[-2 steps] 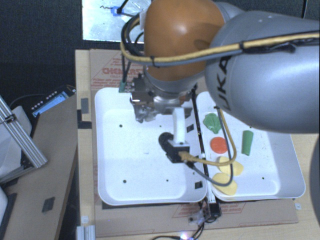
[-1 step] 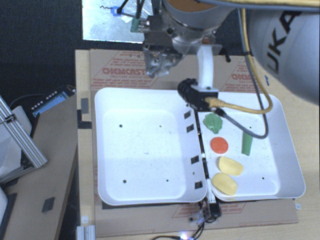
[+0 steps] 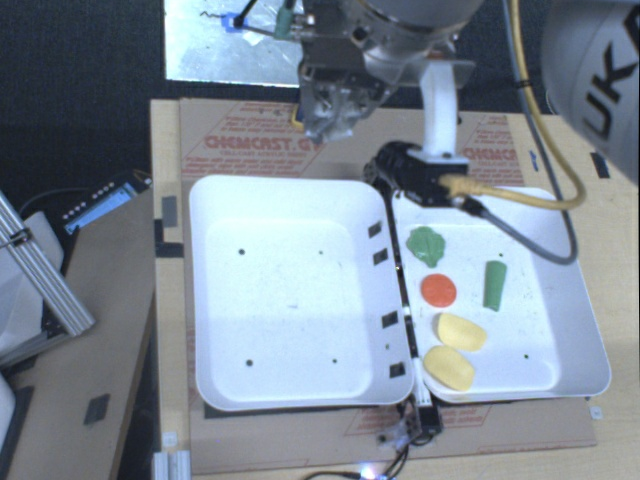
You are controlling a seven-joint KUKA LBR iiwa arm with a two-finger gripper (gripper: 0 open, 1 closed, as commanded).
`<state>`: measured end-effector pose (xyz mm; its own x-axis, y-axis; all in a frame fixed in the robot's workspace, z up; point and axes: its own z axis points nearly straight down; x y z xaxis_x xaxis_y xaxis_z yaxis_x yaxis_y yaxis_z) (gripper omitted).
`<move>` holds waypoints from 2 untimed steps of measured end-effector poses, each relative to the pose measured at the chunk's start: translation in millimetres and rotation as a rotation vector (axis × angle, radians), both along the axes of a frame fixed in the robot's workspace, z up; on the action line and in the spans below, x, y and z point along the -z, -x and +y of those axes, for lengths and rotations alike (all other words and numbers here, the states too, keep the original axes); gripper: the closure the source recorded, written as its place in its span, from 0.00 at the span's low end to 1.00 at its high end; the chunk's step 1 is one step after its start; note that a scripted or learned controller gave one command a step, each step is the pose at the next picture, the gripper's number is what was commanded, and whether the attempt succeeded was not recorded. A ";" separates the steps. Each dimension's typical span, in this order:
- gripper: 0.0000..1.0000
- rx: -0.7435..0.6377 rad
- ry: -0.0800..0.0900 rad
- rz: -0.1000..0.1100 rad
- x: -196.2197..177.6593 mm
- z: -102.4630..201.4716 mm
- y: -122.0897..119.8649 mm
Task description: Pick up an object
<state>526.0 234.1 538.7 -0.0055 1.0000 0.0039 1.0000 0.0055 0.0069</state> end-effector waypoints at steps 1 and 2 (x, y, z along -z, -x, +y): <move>1.00 0.000 0.003 0.007 3.8 -0.1 26.8; 1.00 0.000 0.003 0.006 3.7 -0.1 40.0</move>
<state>486.0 234.0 535.0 -0.0052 1.0000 0.0012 1.0000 0.0052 0.0004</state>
